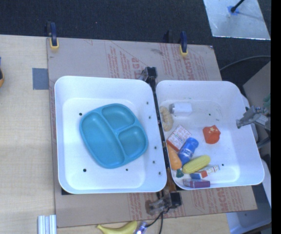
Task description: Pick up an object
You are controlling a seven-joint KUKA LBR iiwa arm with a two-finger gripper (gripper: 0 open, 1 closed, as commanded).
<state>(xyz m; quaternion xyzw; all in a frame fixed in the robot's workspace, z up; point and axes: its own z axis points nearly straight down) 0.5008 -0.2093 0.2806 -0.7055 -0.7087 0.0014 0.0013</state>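
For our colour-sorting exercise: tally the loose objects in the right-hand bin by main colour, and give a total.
Red or orange: 2, red block, orange carrot
Yellow: 1, banana
Blue: 1, bottle
Beige: 1, lumpy piece
White: 1, cylinder
Mixed-colour packets and tubes: 3
Total: 9

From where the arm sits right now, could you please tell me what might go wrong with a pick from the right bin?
1. Most items are packed against the right bin's left wall: the yellow banana-shaped toy, blue bottle and orange carrot-like piece touch or overlap, so a grasp may catch two things or slip.
2. The end effector sits at the bin's right rim, and could clip it on descent.
3. The red object lies apart and looks safest.
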